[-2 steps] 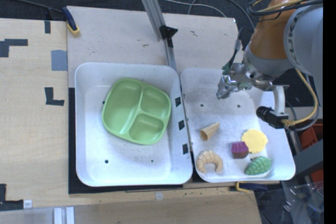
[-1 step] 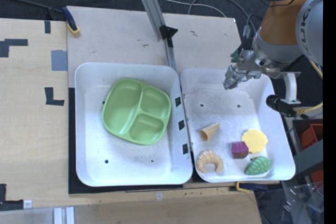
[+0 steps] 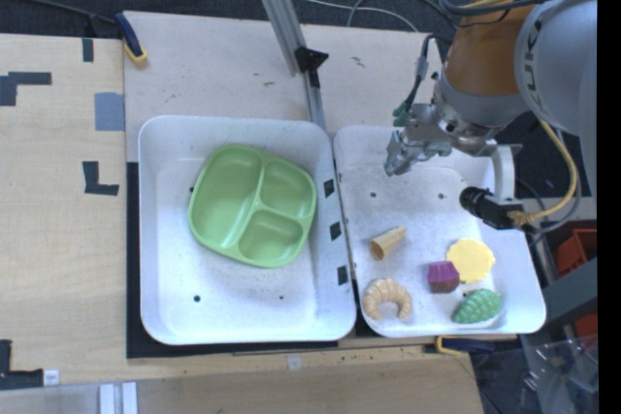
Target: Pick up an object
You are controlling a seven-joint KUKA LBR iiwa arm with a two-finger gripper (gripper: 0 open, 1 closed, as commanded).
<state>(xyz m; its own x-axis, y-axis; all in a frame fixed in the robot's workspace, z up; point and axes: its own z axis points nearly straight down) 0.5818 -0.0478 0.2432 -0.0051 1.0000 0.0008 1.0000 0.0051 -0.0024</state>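
We see a green divided plate [image 3: 254, 206] in the left bin [image 3: 160, 238]; right of it, in the right bin [image 3: 441, 184], lie a cone [image 3: 387, 241], croissant [image 3: 388, 299], purple block [image 3: 443, 276], yellow piece [image 3: 472, 259] and green piece [image 3: 477, 306]. Our hand [image 3: 400, 158] hovers beyond the cone, nothing visibly in it; we cannot tell its state. Descending here could close on bare floor, or nudge crowded pieces.
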